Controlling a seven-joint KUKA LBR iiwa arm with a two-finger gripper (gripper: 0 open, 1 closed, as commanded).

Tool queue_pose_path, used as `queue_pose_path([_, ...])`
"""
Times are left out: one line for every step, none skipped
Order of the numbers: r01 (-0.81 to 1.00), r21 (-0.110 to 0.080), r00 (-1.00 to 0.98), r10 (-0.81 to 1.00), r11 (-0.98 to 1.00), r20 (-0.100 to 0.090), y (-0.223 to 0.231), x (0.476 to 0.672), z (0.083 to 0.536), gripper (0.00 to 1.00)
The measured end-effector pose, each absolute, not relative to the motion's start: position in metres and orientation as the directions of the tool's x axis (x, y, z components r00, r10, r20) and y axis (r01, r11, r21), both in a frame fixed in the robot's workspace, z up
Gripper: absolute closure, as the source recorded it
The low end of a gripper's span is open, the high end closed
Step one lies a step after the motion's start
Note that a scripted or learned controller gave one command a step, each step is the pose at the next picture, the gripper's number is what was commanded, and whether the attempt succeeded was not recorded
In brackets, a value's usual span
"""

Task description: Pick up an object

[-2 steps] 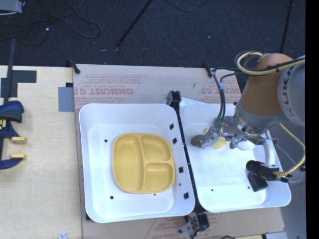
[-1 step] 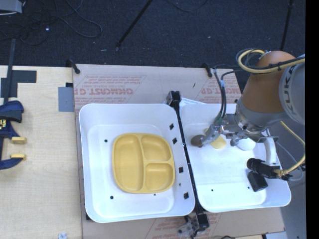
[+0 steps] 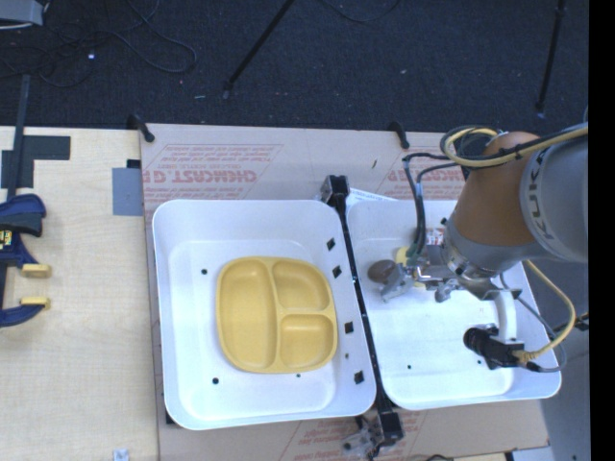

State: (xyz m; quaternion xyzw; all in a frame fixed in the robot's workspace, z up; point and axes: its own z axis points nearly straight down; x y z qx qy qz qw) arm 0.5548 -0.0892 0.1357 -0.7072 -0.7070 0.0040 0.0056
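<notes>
Two white bins sit side by side on one sheet of cardboard point(image 3: 211, 166) with red printing, which lies on a pale wooden bench point(image 3: 77, 373). The left bin point(image 3: 183, 229) holds one yellow plate point(image 3: 277, 315), lying flat near the middle of the bin floor. The plate is divided into three compartments: one long one on its left side and two smaller ones on its right.

The right bin point(image 3: 432, 373) holds one small brownish-grey object point(image 3: 381, 271), the only loose thing in that bin. It rests on the bin floor close to the bin's left wall, about midway between the far and near ends, just right of the black divider where the two bins meet.

One arm point(image 3: 490, 209), grey with an orange band, reaches in from the right and hangs over the right bin. Its gripper point(image 3: 408, 284) is low over the left part of that bin, just to the right of the small object and very close to it. Whether they touch cannot be told, and how the jaws stand cannot be told either. Nothing can be seen held.

One blue tool point(image 3: 21, 214) with two yellow tips lies at the left edge of the bench, well apart from both bins.
</notes>
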Motion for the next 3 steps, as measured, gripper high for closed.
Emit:
queue_pose_path([1.000,-0.008,0.000,1.000,0.000,0.002,-0.089,0.554,0.083,0.00])
queue_pose_path([1.000,-0.010,0.006,1.000,-0.006,0.001,-0.091,0.555,0.093,1.00])
queue_pose_path([1.000,-0.004,0.002,1.000,-0.002,0.001,-0.091,0.556,0.133,1.00])
